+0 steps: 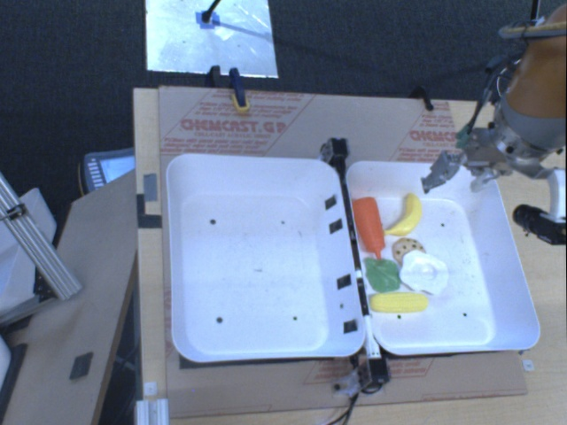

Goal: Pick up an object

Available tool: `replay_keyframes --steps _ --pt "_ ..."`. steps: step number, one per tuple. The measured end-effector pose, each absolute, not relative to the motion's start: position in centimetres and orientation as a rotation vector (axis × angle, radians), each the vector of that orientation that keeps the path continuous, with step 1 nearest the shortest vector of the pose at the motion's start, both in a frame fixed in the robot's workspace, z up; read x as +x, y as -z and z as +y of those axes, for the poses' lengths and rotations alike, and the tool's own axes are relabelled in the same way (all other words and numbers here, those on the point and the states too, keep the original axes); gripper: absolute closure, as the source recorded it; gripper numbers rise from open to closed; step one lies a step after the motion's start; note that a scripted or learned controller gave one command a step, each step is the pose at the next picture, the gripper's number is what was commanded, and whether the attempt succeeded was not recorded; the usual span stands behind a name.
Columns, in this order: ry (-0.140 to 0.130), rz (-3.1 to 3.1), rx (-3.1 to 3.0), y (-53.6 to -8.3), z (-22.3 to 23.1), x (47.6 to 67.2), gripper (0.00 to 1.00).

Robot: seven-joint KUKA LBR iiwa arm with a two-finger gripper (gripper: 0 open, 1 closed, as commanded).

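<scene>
A: Right bin (505,282), contents?
B: Orange carrot (368,226) by the divider; banana (407,213) beside it; cookie (407,249); green leaf (383,275); white fried egg (424,273); corn cob (399,303) nearest the front.

A: End effector (459,172)?
B: Above the bin's far edge, fingers spread apart, nothing between them.

A: Left bin (186,264)?
B: White, alongside.

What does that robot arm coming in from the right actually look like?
The arm is grey metal with a broad orange band above the wrist. Thin dark cables run alongside it. It ends in a small grey gripper with two short fingers.
</scene>
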State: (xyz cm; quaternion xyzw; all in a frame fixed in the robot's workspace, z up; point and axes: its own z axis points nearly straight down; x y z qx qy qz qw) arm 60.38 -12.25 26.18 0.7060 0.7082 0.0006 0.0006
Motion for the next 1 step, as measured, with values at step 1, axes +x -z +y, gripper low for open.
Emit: replay_keyframes --steps 1 --pt "-0.006 2.225 2.212 -27.31 -12.22 60.47 1.0"
